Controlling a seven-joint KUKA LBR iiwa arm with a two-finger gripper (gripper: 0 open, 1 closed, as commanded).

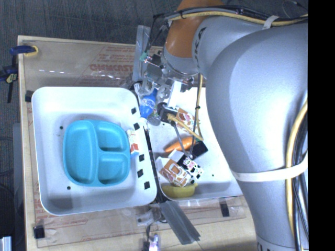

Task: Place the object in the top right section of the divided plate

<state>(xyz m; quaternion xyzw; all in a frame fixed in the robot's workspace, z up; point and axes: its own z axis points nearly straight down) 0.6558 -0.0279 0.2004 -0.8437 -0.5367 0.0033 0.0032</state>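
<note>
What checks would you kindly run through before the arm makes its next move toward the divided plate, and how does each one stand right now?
1. Divided plate sits flat in the left bin: ok.
2. Plate sections free of items: ok, all three look bare blue.
3. Gripper position: not ok for placing; it hangs at the divider between the bins, above the right bin, not over the plate.
4. Object secured in gripper: cannot tell; something blue shows at its tip, but a grasp is unclear.
5. Remaining objects: ok, the orange piece and the patterned items lie in the right bin.
</note>
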